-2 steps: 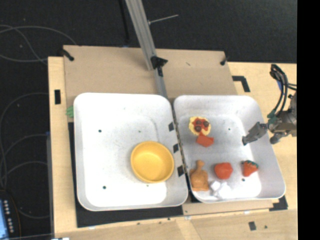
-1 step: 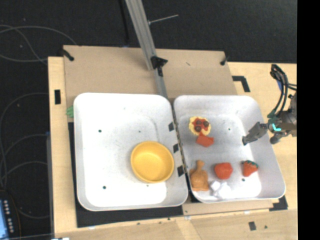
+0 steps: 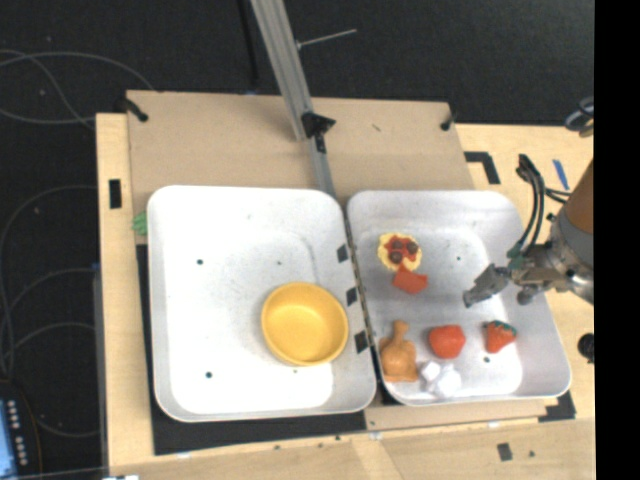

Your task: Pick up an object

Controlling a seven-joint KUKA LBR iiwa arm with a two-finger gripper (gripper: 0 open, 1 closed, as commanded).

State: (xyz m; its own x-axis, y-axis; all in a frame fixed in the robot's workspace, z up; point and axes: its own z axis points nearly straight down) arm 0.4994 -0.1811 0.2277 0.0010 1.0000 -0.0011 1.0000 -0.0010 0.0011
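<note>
The right bin (image 3: 470, 213) holds several small toy foods. A yellow tart with red topping (image 3: 399, 251) lies near its middle, with a red piece (image 3: 410, 282) just below it. An orange-red tomato (image 3: 447, 341), a strawberry (image 3: 499, 336), a tan drumstick (image 3: 398, 353) and a white lump (image 3: 440, 376) lie along the front. My gripper (image 3: 503, 292) hovers over the right side of this bin, just above the strawberry. Its fingers (image 3: 483, 286) stand open with nothing between them.
A yellow bowl (image 3: 304, 323) sits in the left bin (image 3: 210, 238), close to the divide between the bins. A slanted metal post (image 3: 285, 53) rises behind the bins. Cables (image 3: 532, 193) hang off the arm at the right.
</note>
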